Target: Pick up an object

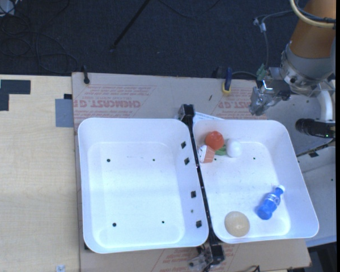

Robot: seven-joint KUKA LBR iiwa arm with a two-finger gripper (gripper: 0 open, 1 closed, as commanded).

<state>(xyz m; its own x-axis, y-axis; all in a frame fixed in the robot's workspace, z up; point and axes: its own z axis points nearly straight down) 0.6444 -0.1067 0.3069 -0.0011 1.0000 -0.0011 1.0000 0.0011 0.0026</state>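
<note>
gripper [259,103] hangs above the far edge of the right bin [297,169], over the cardboard behind its rim, and you cannot tell from this slanted view how it is set; nothing shows in its hold. candidates for the pick all lie in that right bin: a red ball [214,139] touching an orange-and-white block [206,153] close against the divider, a small white ball [234,148] just beside them, a blue bottle [270,203] lying on its side near the right wall, and a tan disc [237,223] near the front rim. the left bin [96,180] holds nothing you could take.

watch the cluster by the divider: a descent there could land on two things at once, or push the red ball aside so it rolls free. the white ball looks likely to roll at a glancing touch. the bottle, tilted and rounded, may slip out of a squeeze taken across its body. the disc lies flat and low, so a shallow close could skim over it, while a deep one risks striking the bin floor.
</note>
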